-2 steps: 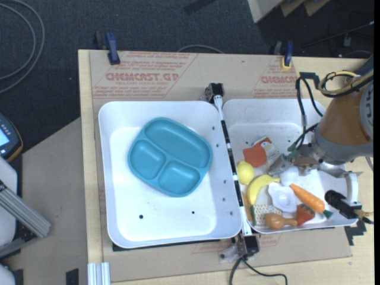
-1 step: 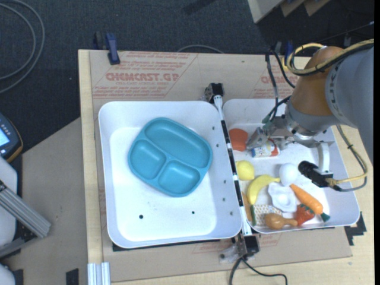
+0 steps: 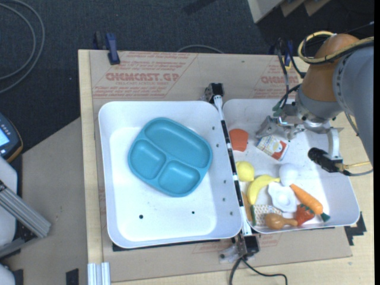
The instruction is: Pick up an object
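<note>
- Since the gripper hovers over the small carton in the right bin, far half; fingers look apart, nothing between them
- carton's probably light, crushable; pinch its flat sides

A brown tabletop printed with red lettering sits on dark carpet. A blue clamp grips its far left edge, and pale cables curl across the carpet at upper left.
</note>
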Available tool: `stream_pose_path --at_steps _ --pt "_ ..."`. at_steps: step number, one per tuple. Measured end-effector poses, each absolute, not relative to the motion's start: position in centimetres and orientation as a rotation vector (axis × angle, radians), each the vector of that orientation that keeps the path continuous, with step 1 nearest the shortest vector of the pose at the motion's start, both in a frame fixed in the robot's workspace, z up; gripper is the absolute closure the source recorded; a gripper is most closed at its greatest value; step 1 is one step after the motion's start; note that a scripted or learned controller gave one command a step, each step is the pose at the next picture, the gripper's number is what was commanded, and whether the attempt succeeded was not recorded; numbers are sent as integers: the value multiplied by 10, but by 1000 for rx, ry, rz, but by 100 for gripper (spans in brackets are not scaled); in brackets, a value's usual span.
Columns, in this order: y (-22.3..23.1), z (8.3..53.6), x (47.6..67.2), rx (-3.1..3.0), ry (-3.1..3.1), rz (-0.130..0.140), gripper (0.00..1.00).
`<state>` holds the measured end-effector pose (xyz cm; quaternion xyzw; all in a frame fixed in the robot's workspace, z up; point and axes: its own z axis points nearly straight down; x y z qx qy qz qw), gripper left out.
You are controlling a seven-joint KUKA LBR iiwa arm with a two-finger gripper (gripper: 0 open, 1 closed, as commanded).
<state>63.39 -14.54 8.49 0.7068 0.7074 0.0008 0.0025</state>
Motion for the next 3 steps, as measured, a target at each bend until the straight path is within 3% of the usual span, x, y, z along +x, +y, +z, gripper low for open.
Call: stream_pose_path --at_steps 2,3 --pt "-142 85 563 2225 2223 -3 0" --pt "-214 127 597 2219 2217 1 0"
